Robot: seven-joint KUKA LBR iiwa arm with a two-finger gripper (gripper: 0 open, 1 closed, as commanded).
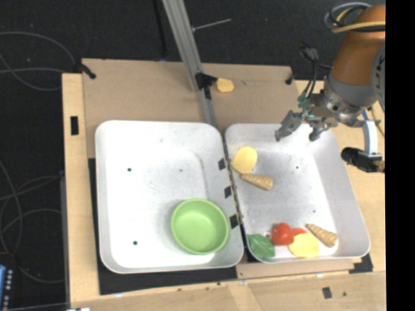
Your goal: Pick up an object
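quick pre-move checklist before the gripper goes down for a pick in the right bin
1. Gripper open, nothing between its fingers: ok.
2. Gripper above a target: not ok; it hangs over bare floor at the right bin's far end.
3. Nearest target, the yellow ball, free on top: ok, though the cone lies close beside it.
4. Red piece, yellow piece and green piece separable: not ok, bunched in the near corner.
5. Green bowl out of the path: ok, it sits in the left bin.
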